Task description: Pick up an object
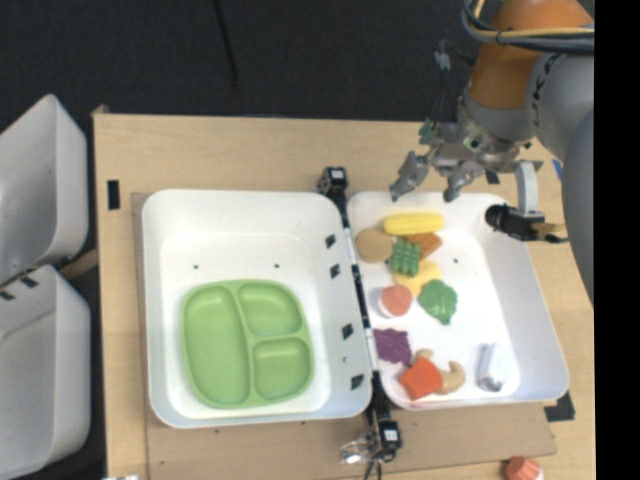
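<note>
My gripper hangs above the far edge of the right bin, its fingers spread open with nothing between them. Just below it in the bin lies a yellow corn cob, with an orange carrot, a tan round piece and a green leafy toy close by. Farther toward the front are a pink disc, a green broccoli, a purple piece, an orange-red block, a tan piece and a grey item.
The left bin holds a green divided plate. A small orange thing lies on the bench in front of the right bin. White chairs stand at the left.
</note>
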Tool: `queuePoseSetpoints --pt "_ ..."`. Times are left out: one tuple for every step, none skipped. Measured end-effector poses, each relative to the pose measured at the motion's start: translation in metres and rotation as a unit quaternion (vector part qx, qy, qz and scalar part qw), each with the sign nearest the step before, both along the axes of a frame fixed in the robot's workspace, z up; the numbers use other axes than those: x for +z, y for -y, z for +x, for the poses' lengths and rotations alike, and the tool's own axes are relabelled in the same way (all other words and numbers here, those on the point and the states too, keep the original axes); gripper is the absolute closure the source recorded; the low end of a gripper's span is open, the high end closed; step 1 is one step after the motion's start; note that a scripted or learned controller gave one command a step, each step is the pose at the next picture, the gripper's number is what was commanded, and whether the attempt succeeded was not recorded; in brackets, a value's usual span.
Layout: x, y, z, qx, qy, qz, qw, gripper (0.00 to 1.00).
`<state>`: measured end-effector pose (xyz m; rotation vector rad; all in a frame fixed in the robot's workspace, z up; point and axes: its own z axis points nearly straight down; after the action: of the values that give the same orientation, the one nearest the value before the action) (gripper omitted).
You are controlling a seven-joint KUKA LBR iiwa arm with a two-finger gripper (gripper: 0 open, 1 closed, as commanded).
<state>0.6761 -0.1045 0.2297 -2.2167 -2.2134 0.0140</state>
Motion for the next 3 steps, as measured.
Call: queuePoseSetpoints --pt "0.010 0.000 0.002 0.001 0.007 -0.0006 1.0000 0.00" --pt "-0.044 0.011 0.000 0.001 0.006 -0.0011 1.0000 0.00" --pt "-0.086 0.016 -0.002 0.000 0.006 -0.0012 1.0000 0.00"
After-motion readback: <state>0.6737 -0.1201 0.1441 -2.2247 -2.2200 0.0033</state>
